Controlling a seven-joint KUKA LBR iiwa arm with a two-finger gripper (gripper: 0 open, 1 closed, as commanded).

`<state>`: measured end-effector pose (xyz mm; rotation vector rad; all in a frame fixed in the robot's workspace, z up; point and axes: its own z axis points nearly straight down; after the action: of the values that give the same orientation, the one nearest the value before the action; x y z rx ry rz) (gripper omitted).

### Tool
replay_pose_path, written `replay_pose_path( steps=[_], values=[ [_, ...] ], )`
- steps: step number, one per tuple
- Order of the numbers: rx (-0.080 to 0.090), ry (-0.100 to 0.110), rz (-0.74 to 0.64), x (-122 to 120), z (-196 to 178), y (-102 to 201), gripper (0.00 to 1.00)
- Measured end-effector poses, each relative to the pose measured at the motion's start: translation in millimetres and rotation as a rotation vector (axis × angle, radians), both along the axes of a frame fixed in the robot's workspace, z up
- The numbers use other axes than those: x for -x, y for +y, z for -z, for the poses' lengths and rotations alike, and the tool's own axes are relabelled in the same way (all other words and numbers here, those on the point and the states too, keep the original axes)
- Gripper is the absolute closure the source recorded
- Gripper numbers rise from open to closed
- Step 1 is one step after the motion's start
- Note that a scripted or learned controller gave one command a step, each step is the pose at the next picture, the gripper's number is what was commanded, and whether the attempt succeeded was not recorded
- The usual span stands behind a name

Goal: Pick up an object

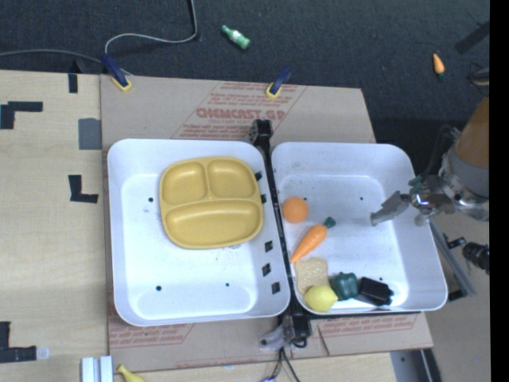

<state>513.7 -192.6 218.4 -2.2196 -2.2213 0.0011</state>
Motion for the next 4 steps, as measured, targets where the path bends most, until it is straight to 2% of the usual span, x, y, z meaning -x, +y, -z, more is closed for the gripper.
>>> replay_pose_path(
  steps=[1, 2, 3, 4],
  values=[
    [0.003, -0.011, 0.001, -43.9, 120.7, 30.5, 0.00],
    [0.014, -0.011, 0.004, -91.9, 131.1, 70.5, 0.00],
    [0.010, -0.008, 0.002, -91.8, 121.2, 72.6, 1.00],
    [0.016, -0.010, 0.004, -91.9, 120.6, 69.5, 0.00]
  ],
)
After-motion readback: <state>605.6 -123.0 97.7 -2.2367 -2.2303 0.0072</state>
